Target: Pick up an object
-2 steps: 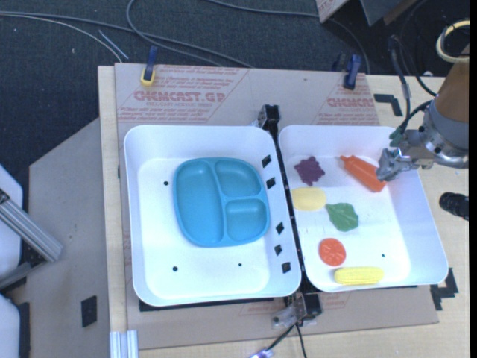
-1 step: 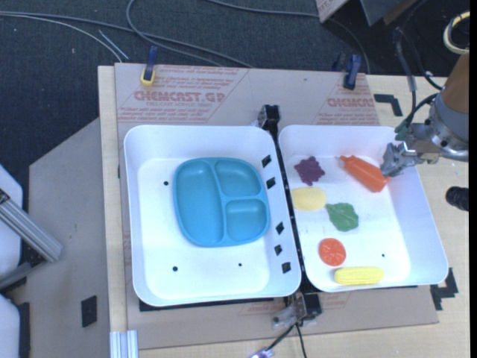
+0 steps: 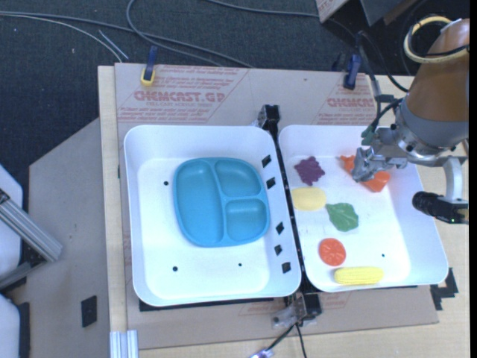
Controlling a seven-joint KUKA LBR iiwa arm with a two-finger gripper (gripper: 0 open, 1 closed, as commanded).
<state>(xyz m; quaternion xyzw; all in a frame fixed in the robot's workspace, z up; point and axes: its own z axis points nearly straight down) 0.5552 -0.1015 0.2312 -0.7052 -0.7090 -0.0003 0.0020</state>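
Note:
My gripper (image 3: 364,168) hangs low over the back of the right bin (image 3: 421,252). It sits right on top of an orange toy (image 3: 378,182), which pokes out at its lower right. A small orange piece (image 3: 346,162) shows at its left side. In front of it lie a purple grape bunch (image 3: 308,169), a yellow lemon (image 3: 308,198), a green leafy piece (image 3: 343,215), a red tomato (image 3: 332,251) and a yellow corn cob (image 3: 358,275). The gripper body hides whatever is between the fingers.
The left bin (image 3: 149,259) holds a blue divided plate (image 3: 221,200). A black divider with clips (image 3: 277,200) runs between the bins. Clamps (image 3: 149,74) hold the cardboard base at the back. The arm's black side part (image 3: 440,203) overhangs the right bin's edge.

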